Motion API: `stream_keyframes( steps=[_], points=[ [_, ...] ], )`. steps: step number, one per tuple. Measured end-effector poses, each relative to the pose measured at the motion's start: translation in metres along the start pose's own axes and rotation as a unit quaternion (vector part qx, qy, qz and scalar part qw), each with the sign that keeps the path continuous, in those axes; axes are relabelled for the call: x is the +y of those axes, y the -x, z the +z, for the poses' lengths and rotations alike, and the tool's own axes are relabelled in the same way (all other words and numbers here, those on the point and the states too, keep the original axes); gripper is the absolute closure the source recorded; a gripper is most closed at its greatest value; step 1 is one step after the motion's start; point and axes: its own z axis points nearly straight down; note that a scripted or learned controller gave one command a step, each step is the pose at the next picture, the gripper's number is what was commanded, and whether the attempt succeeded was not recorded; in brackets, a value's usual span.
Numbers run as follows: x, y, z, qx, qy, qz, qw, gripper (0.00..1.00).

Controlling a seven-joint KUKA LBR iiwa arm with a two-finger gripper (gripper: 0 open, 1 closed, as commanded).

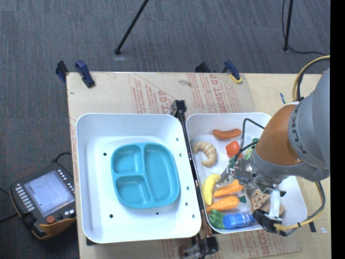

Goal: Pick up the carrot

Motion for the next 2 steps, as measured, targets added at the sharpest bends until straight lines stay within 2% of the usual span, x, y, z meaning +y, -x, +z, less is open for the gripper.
stream_keyframes(
  steps=[1,2],
  points=[
    [0.0,0.0,-0.01,0.001,-0.001,0.0,1.0,1.0],
    [0.024,-0.049,-0.1,0.0,0.001,0.139,0.9903,1.0]
  ],
)
